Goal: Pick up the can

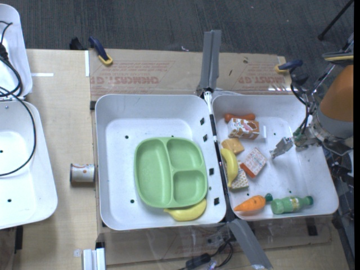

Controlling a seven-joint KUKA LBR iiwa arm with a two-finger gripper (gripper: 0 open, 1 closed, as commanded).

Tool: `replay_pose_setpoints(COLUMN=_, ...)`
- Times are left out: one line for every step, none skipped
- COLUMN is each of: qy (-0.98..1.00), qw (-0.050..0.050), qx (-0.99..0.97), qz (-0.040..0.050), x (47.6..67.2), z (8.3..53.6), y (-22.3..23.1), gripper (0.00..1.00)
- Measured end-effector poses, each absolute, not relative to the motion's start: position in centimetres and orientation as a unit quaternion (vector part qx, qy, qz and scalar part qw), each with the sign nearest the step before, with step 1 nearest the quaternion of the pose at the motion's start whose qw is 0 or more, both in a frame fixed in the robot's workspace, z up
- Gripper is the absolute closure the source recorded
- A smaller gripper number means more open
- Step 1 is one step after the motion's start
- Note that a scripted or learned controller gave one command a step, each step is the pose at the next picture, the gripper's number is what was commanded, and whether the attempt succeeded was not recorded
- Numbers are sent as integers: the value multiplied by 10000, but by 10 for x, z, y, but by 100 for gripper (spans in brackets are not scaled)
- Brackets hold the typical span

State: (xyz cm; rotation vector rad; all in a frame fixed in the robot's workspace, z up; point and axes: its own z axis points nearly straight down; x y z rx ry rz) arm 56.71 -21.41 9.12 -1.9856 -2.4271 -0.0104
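Small metal can [82, 174] on its side outside the bins; fingers [281, 147] spread, gripping nothing

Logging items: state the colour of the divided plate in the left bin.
Light green plate, seen in the camera view.

This looks like a robotics lab, not a home or a shop. Two shallow white bins [107, 151] sit side by side on a plywood bench [62, 122], with flattened cardboard [169, 72] clamped under them by blue clamps [100, 50]. The floor is dark grey carpet [140, 10]. A grey robot arm with an orange band [340, 97] reaches in from the right, trailing loose cables [306, 100]. The food in the bins is toy plastic: a carrot [250, 203], a banana [229, 165].
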Motion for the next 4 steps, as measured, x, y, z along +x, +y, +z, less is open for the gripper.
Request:
replay_pose_setpoints(qy=-7292, qw=-43, qx=-6843, qz=4, x=555, z=94, y=-127, gripper=0)
replay_pose_setpoints(qy=-6842, qw=-7, qx=-7293, qz=8, x=611, z=92, y=-99, gripper=0)
replay_pose_setpoints(qy=-6622, qw=113, qx=-7491, qz=118, x=651, z=105, y=-155, gripper=0)
replay_pose_setpoints(qy=-6729, qw=28, qx=-7397, qz=-59, x=601, z=96, y=-187, gripper=0)
